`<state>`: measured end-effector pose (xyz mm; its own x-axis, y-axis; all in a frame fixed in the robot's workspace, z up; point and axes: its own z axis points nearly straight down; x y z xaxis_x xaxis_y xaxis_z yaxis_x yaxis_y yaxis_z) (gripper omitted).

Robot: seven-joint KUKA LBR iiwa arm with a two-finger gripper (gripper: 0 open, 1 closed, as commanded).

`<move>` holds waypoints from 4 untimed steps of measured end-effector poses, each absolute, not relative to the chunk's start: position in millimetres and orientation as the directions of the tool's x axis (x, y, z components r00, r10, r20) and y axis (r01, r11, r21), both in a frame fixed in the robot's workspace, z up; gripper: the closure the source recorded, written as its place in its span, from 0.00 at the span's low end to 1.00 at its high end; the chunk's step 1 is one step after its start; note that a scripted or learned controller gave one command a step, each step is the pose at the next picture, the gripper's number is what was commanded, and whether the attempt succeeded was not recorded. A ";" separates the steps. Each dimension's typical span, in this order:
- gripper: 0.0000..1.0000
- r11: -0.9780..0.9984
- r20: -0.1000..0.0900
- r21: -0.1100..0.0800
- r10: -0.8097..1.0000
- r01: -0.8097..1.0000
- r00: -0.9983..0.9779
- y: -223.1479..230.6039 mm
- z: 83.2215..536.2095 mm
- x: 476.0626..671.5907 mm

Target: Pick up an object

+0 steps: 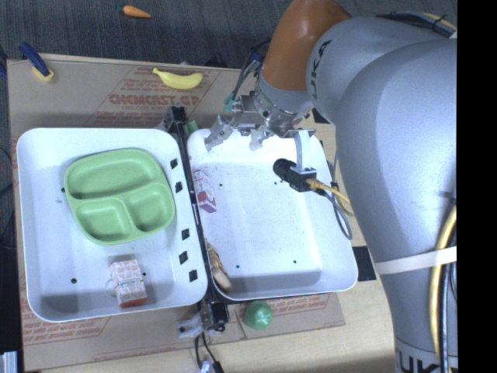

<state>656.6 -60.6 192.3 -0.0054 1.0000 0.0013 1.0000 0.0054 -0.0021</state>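
Hidden and cut-off parts

The arm [388, 177] covers the right bin's [264, 278] far right corner and runs off the lower edge; the tool [252, 127] is too cluttered to read; the small carton's [126, 281] print is too small.

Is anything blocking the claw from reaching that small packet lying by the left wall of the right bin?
Nothing visible does. The claw hangs over the far end of the right bin, and the small packet lies on bare white floor just nearer the camera, against the bin's left wall.
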 end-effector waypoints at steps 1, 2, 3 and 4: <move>0.00 0.007 0.001 -0.004 1.000 1.000 -0.007 -2.4 191.8 656.3; 0.00 0.004 0.000 -0.002 1.000 1.000 -0.004 -47.0 192.1 656.4; 0.00 0.004 0.000 -0.002 1.000 1.000 -0.004 -46.7 192.1 656.5; 0.00 0.005 0.001 -0.001 1.000 1.000 -0.005 -48.7 216.6 656.8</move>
